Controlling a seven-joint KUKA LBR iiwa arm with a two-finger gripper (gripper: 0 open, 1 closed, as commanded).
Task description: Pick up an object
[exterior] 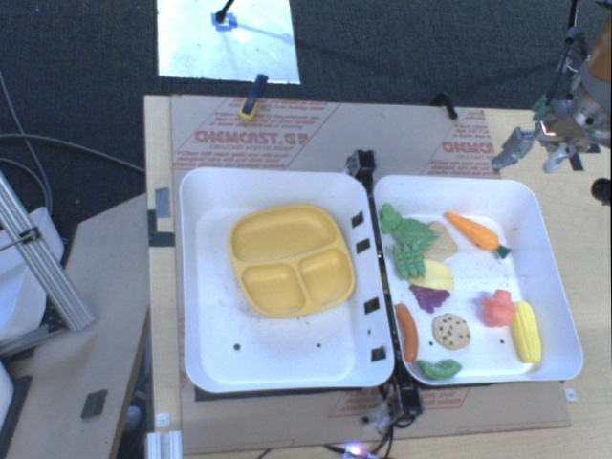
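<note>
Down at the front of the right bin [550,220] lies a green pea pod [439,369]. Just above it sits a round cookie [450,331] with dark chips. At 9 o'clock from the cookie is a small red-orange carrot or sausage [406,332], lying along the bin's left wall. At 3 o'clock from the cookie are a red strawberry-like toy [496,308] and a yellow corn cob [526,331], touching each other. At 12 o'clock from the cookie are purple grapes [429,297], then a yellow piece [437,274], then leafy green toys [405,239] and a tan piece [441,242]. An orange carrot [473,231] with a green end lies at the back, tilted.

The left bin [206,285] holds a yellow tray [290,258] with three parts.

The gripper [542,153] hangs at 1 o'clock from the right bin, outside its back rim, above the board. Its two fingers are spread apart and nothing is between them. All the toys are well apart from it.
</note>
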